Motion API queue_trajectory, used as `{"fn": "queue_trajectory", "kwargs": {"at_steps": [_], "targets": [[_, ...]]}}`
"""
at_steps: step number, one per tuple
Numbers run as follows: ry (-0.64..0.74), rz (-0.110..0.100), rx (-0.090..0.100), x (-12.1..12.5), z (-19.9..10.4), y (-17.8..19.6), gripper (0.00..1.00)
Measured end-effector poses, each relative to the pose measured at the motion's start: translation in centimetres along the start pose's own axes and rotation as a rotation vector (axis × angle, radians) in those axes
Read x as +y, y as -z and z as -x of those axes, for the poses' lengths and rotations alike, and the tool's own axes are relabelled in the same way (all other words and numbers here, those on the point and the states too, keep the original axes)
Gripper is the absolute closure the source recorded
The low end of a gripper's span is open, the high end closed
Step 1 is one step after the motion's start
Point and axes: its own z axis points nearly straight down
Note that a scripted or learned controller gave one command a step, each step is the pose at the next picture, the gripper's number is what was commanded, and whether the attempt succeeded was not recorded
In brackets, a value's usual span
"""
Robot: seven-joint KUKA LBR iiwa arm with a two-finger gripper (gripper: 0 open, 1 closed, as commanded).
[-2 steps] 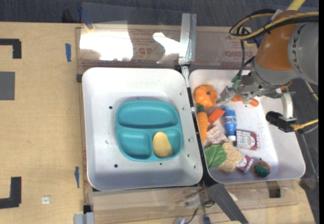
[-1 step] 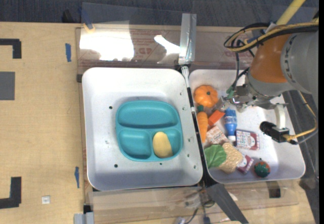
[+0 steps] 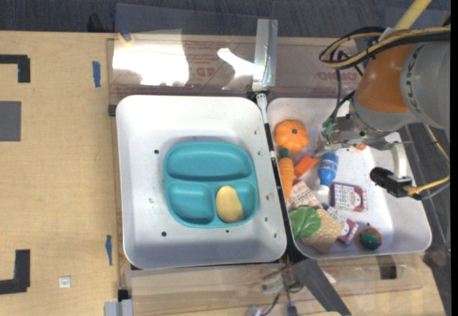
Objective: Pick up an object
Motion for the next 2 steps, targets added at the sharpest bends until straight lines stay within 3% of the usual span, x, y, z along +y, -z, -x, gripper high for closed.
{"fn": "queue_trajectory", "kwargs": {"at_steps": [1, 2], "targets": [[-0.189, -0.014, 0.003, -4.6, 3.2, 3.0, 1.00], [-0.081, -0.005, 0.004, 1.4, -3.2, 8.8, 1.00]]}}
